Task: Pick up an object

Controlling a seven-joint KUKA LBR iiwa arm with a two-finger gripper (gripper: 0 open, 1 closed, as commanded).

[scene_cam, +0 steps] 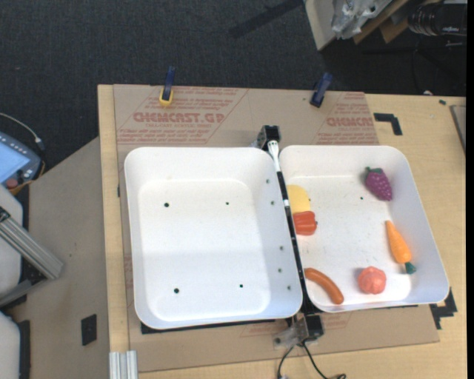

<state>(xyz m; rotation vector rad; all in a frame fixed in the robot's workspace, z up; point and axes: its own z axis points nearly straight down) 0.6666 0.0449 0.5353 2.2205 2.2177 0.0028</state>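
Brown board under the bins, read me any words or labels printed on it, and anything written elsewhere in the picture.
"CHEMCAST GP", in red capitals on the brown board, behind the left bin.
A second red print of the same look on the board behind the right bin; partly cut off, too blurred to read for certain.
Smaller red lines under both prints: too small to read.
No writing can be made out on the bins or the toy foods.

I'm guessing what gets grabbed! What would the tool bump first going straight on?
Probably just dark floor: the tool sits beyond the bench, and its aim is unclear.
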